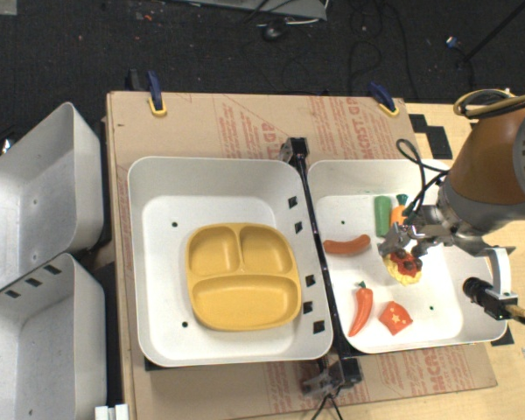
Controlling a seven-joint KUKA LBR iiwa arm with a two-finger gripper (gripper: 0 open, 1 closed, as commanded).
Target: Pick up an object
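The right bin (437, 326) holds a brown sausage (346, 245), a red chili pepper (361, 309), a red strawberry-like piece (395, 318), a green cylinder (382, 214) and a yellow piece (404, 269) with red on top. My gripper (402, 245) is low in this bin, right over the yellow piece, with a small orange thing beside the green cylinder just behind it. The yellow piece is partly hidden by the gripper.
The left bin (157, 199) bears a yellow sectioned plate (242, 276). A black divider (311, 226) runs between the bins. Two more white bins (35, 199) stand off the bench at the left. The arm's grey and orange body covers the right bin's far right side.
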